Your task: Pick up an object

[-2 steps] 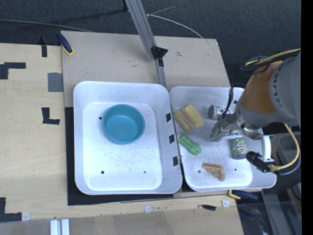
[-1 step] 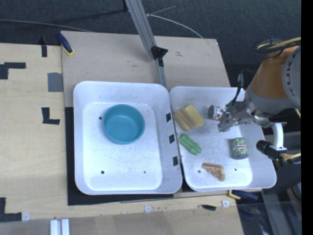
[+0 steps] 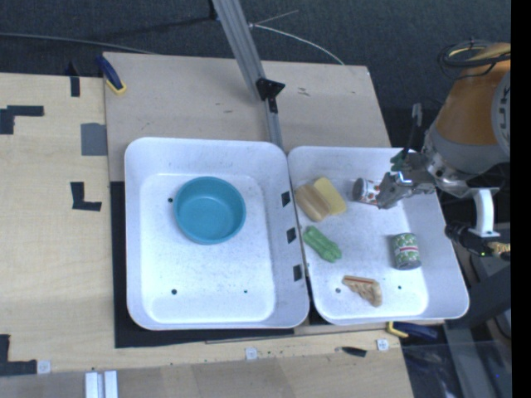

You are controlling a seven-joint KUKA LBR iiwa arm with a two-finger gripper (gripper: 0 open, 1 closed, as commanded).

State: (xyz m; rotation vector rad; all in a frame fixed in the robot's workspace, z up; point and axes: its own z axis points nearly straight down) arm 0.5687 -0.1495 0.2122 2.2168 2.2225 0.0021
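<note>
Arm (image 3: 469, 114) is reaching in from the right, gripper (image 3: 383, 192) hanging over the upper part of the right bin (image 3: 440, 305). Can't tell from this angle how the end effector is set, or whether anything is sitting in it; a small grey-dark bit at its tip (image 3: 362, 190) is too blurry to identify. Right bin is holding four loose items: a yellow-tan sponge (image 3: 320, 199) lying at upper left just beside the gripper tip, a green piece (image 3: 321, 245) lying below the sponge near the bin's left wall, a small green-patterned can (image 3: 405, 250) sitting toward the right side below the gripper, and a tan-brown flat piece (image 3: 363, 288) lying near the front edge. None of them is looking lifted; all are resting on the bin floor. Left bin (image 3: 149, 297) is holding a blue bowl (image 3: 210, 210) sitting upright, left of center. The two bins are touching side by side on the bench (image 3: 50, 247).
</note>
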